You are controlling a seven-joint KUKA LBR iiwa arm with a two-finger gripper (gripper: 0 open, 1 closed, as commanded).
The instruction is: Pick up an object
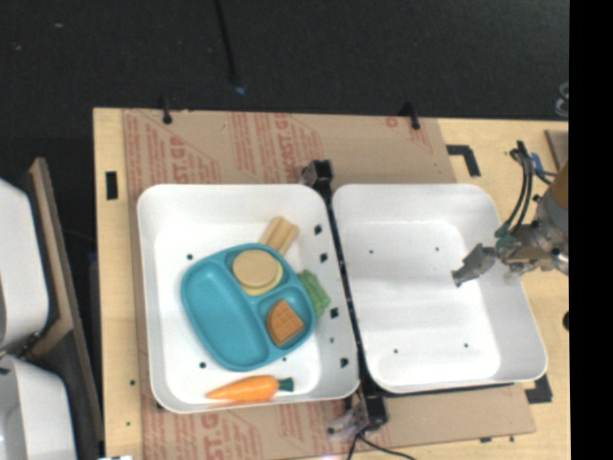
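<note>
— Where is the gripper (466, 271)?
— Over the right bin (402, 362), near that bin's right edge, with the arm (536, 242) coming in across that edge. Nothing sits between its tips; how far they are parted I cannot tell.
— And the things to pick?
— All in the left bin (163, 228). A blue tray (215, 319) lies near its middle, carrying a round cracker (257, 269) and a brown waffle (285, 323). A wooden block (281, 233) touches the tray's top edge, a green piece (315, 293) sits at its right side, and a carrot (247, 388) lies along the bin's bottom edge.
</note>
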